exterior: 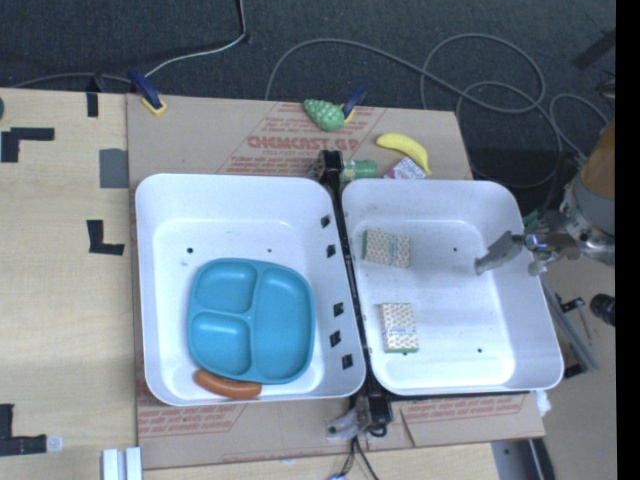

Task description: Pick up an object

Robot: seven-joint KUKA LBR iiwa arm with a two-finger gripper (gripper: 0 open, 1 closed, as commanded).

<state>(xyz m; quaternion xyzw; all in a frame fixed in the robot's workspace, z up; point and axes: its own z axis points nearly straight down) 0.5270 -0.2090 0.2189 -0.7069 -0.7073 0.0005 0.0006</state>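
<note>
Two small patterned packets lie in the right bin (500, 368): one packet (386, 249) near its back left, another packet (400, 327) closer to the front left. In the left bin (160, 268) sit a blue divided plate (250, 319) and an orange sausage (228, 385) at the plate's front edge. My gripper (497, 256) reaches in over the right bin's right rim, well to the right of both packets, with nothing seen between its fingers.
Behind the bins on the cardboard lie a green toy (325, 114), a yellow banana (404, 150) and a small pink packet (406, 171). Cables run across the dark floor at the back. The arm's wrist (590, 230) stands past the right bin's right edge.
</note>
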